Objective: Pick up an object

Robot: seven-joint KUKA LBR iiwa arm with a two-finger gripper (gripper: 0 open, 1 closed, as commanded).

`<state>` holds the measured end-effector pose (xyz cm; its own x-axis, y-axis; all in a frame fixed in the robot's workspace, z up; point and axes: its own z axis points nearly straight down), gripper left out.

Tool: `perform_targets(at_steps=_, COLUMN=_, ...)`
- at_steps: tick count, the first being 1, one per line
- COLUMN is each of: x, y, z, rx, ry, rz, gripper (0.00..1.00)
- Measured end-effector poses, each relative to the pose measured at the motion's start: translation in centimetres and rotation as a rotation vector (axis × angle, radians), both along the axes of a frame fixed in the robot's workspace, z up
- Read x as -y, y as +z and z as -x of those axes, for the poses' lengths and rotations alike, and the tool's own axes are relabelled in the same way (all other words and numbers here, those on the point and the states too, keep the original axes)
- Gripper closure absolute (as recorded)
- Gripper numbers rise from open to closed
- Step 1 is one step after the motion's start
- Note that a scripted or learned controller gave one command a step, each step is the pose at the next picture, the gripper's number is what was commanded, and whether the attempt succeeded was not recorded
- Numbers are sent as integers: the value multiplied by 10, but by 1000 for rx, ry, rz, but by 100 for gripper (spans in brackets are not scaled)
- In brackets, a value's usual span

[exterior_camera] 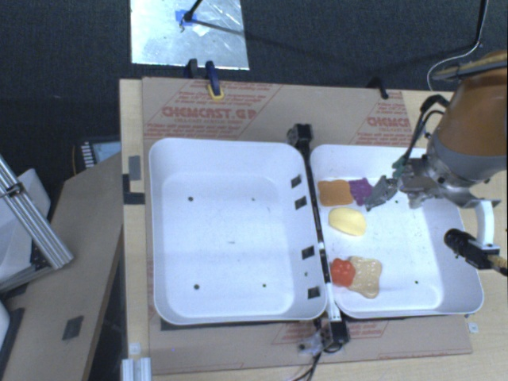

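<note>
The right bin (444, 296) holds several small objects: an orange block (334, 192), a purple piece (361, 189), a yellow lemon-shaped object (348, 221), a red object (342, 271) and a beige flat piece (367, 275). My gripper (394, 201) hangs over the right bin's middle, just right of the purple piece. It is open, with nothing between its fingers. Its left finger (378, 194) is close beside the purple piece.
The left bin (163, 236) lies beside the right one, with a black-clipped divider (311, 213) where they meet. A black part on a cable (468, 248) sticks out over the right bin's right edge. A shiny square plate (190, 22) lies beyond the bench.
</note>
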<state>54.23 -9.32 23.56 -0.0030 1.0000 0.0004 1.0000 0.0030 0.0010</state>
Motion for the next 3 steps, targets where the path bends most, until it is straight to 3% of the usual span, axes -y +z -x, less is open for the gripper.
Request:
perform_targets(at_steps=1, x=-6, y=105, z=-102, rx=20, ry=5, rz=4, gripper=0)
perform_targets(at_steps=2, x=-28, y=255, z=-84, rx=21, ry=5, rz=2, gripper=0)
perform_targets(at_steps=3, x=-27, y=256, z=-85, rx=7, ry=7, rz=2, gripper=100)
